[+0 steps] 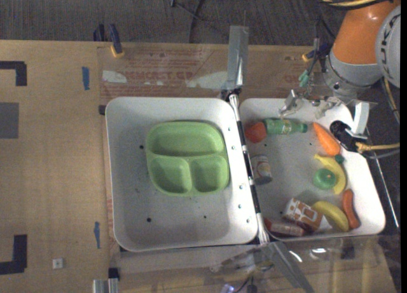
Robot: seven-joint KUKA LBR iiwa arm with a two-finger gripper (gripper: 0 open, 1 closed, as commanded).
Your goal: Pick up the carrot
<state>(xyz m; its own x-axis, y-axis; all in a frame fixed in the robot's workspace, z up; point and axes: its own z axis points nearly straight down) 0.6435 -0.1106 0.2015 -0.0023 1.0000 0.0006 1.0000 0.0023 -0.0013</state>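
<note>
Camera view: arm (365, 28) at the upper right, over the right bin's (375, 218) far edge
Gripper (299, 101): fingers too blurred to tell
Carrot (325, 138): lies free in that bin, near the gripper, toward the bin's right wall; banana (336, 170) just beside it

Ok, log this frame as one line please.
arm: over right bin's far edge | gripper: above bottle, nothing held | carrot: lying in right bin, untouched | step: not yet picked
</note>
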